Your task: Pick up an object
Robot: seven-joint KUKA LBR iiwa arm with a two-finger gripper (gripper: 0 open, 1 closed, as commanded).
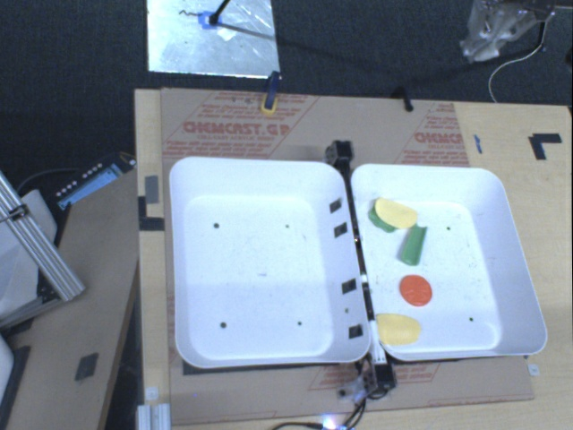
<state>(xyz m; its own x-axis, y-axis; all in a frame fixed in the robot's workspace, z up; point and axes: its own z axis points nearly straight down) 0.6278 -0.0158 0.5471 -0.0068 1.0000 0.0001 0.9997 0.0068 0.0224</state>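
The right bin (510,240) holds several small objects. A yellow piece (395,212) lies partly over a green piece (381,224) near the bin's upper left. Just below them is a green cylinder (413,244), then a red disc (414,290). Another yellow piece (398,329) rests against the bin's lower left wall. My gripper (484,32) hangs far off at the top right, above the dark floor beyond the bench and well away from every object.
The left bin (260,258) sits beside the right one, with black clips along the shared wall. Both rest on a cardboard sheet (295,124). A silver sheet (212,25) lies at the back, and a metal frame (36,249) stands at the left.
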